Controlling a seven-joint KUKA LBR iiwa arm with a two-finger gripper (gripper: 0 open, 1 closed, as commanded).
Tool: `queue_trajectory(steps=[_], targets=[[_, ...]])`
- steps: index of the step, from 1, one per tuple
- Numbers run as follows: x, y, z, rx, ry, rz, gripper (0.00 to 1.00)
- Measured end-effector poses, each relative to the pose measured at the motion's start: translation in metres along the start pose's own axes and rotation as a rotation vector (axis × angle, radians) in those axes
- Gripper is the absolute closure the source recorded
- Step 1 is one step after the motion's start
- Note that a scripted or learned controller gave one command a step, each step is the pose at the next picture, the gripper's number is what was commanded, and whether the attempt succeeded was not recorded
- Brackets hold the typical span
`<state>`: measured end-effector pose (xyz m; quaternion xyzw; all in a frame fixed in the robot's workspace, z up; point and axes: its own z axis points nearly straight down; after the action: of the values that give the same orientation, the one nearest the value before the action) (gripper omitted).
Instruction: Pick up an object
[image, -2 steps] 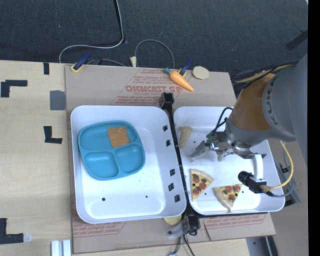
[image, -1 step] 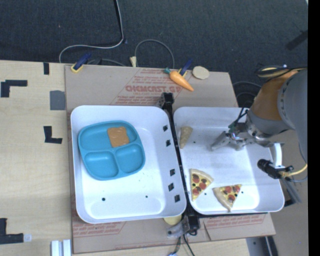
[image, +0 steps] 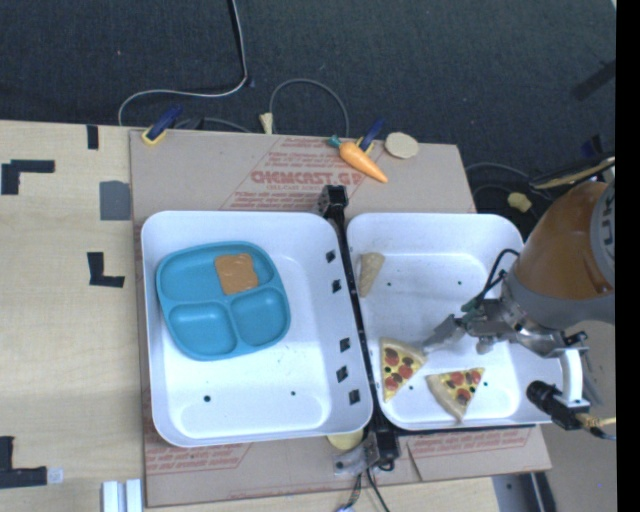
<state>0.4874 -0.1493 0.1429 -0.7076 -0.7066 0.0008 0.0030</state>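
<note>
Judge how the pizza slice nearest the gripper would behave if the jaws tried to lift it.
The pizza slice lies flat on the floor of the right bin, so the gripper may struggle to get under its thin edge. It looks like a stiff toy, probably light, and likely to slide rather than bend if nudged. Being flat, it should not roll.

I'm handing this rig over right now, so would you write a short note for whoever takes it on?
Gripper: low in the right bin, fingertips near the left pizza slice; finger state unclear, nothing seen held.
Things: second pizza slice beside the first, at the bin's front; pale wedge by the divider. Left bin holds a blue divided plate with a brown square piece in one compartment. Toy carrot lies on the cardboard behind the bins.
Done: nothing lifted.
Left: grasp and lift one object.
</note>
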Motion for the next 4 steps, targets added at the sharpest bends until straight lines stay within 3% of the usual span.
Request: queue_trajectory(steps=[1,2,3,4], targets=[[0.109,-0.003,-0.131,-0.017,-0.001,-0.014,0.0],[0.077,-0.006,-0.037,0.005,-0.003,0.001,0.0],[-0.033,0.0,0.059,-0.005,0.0,0.005,0.0],[-0.038,0.032,-0.096,-0.023,-0.01,-0.004,0.0]])
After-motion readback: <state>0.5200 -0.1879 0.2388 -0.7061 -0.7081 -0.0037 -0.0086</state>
